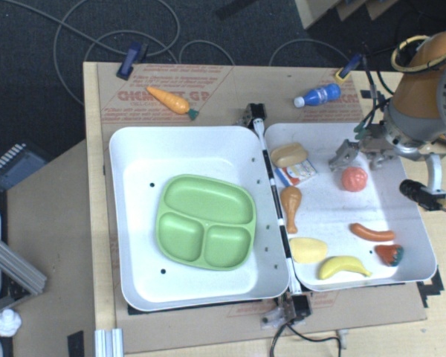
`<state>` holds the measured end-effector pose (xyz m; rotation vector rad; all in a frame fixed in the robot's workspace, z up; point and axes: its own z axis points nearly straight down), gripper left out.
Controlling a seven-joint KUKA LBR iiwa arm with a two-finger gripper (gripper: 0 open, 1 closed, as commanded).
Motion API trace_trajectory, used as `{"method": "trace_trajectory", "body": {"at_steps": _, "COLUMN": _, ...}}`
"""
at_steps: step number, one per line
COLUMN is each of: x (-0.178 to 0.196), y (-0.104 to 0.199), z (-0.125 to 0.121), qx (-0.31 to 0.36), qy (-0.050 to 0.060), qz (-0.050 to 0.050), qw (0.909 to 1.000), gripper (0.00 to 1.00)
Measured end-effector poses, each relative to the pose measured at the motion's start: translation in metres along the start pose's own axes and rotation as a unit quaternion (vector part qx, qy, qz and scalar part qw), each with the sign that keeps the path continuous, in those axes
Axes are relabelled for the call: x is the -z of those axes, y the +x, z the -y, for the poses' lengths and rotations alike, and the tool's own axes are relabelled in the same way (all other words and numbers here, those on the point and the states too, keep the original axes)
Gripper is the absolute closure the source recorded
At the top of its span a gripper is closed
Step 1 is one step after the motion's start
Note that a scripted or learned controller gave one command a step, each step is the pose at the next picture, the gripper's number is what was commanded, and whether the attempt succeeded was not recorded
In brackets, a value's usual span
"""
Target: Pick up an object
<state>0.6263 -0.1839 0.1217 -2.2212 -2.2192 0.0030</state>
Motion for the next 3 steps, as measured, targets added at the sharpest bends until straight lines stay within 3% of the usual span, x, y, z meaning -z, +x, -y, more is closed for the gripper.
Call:
{"method": "trace_trajectory", "body": {"at_steps": 1, "x": -0.037, "y": -0.01, "z": 0.012, "qx": 0.0, "qy": 0.0, "qz": 0.0, "qw": 1.0, "gripper": 0.0}}
{"method": "trace_trajectory", "body": {"at_steps": 2, "x": -0.025, "y": -0.01, "z": 0.011, "qx": 0.0, "qy": -0.003, "qz": 0.001, "qw": 1.0, "gripper": 1.0}}
{"method": "trace_trajectory", "body": {"at_steps": 3, "x": 0.064, "y": 0.104, "z": 0.026, "qx": 0.001, "qy": -0.003, "qz": 0.0, "qw": 1.0, "gripper": 1.0}}
